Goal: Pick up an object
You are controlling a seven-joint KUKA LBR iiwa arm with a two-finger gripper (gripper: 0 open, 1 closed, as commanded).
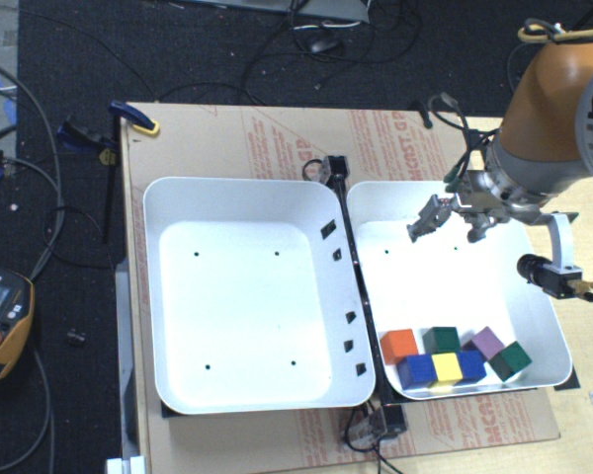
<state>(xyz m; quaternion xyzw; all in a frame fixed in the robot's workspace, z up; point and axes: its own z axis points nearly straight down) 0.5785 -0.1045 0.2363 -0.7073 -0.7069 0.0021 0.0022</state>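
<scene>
Two dark fingers are what I make out at the end of my gripper (453, 217), one reaching left toward the bin divider, the other shorter and pointing down; they look spread apart with nothing between them, though the view is small and the finger shapes blur into the wrist hardware. The gripper hangs over the far part of the right bin (563, 349), above bare white floor near its back wall. The arm (553, 97) comes in from the right, its orange band large in my view and cut off by the top and right edges, so I cannot see the rest of it. A black fitting on a white bracket (551, 270) sticks out below the wrist over the bin's right rim.

All the blocks sit bunched along the near edge of the right bin, well apart from the gripper: an orange block (399, 344), a dark green block (441, 340), a purple block (487, 343), another green block (511, 359), a yellow block (446, 368), and blue blocks (417, 371) either side of the yellow. They touch each other, and I cannot tell how many blue ones there are.

The left bin (163, 294) lies beside it on the cardboard-covered bench (247, 141).
</scene>
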